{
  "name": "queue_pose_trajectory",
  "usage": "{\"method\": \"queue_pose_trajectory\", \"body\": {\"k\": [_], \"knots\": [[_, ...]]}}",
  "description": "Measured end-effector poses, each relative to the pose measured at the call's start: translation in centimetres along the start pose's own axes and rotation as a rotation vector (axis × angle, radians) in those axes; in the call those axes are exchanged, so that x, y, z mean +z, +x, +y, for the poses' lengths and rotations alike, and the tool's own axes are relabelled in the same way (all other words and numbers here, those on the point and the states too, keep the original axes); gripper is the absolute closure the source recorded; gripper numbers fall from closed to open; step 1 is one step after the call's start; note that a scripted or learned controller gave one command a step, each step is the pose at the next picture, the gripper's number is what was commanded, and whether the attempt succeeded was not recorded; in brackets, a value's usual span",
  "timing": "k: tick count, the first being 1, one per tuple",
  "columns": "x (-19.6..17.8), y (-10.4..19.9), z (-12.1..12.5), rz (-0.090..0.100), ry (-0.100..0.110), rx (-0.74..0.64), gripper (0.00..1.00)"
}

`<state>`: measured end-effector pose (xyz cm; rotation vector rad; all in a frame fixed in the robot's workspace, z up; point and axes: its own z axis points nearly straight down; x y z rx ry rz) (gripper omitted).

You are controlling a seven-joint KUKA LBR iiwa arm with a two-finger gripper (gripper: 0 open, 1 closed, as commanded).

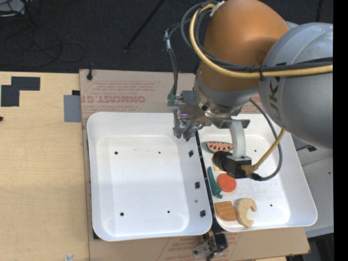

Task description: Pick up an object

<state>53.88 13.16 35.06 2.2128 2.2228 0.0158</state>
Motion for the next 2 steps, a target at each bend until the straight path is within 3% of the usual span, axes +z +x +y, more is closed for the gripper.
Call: {"method": "queue_pose_trajectory", "body": {"k": [1,2], "knots": [[-16.9,-1.4,2.7,-0.001,-0.005,0.001,1.00],[0.2,-1.6,-4.4,-0.008,0.034,0.005,1.00]]}}
